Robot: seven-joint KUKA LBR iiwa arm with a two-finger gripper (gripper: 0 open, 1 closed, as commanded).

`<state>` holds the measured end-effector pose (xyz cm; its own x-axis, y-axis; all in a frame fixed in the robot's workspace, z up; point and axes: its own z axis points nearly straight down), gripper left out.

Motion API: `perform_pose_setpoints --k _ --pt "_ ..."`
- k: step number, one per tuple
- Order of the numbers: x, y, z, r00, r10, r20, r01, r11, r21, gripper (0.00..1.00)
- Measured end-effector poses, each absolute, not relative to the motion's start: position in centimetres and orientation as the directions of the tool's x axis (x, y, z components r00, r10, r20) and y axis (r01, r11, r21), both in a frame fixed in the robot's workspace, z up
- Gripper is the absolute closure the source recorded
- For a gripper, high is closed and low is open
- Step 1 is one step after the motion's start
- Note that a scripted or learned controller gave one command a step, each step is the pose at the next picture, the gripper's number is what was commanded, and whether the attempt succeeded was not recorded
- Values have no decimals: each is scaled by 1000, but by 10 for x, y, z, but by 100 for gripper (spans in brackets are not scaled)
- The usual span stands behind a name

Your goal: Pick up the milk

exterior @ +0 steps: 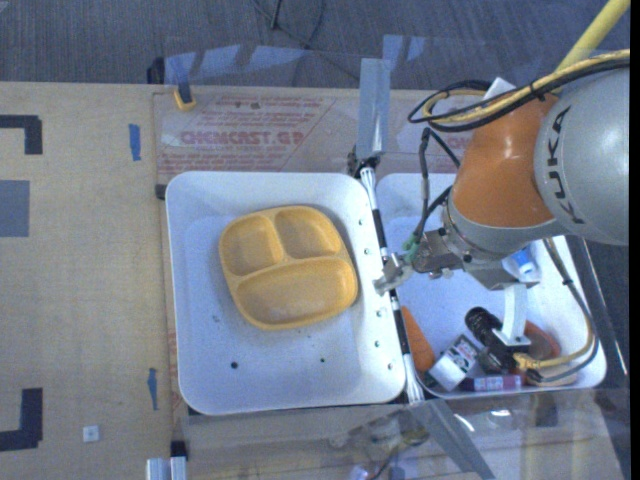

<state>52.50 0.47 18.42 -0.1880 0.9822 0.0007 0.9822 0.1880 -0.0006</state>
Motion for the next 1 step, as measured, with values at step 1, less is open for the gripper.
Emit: perform_pose_setpoints --k 1 --pt "479 -46 184 -257 966 1 966 257 -1 0"
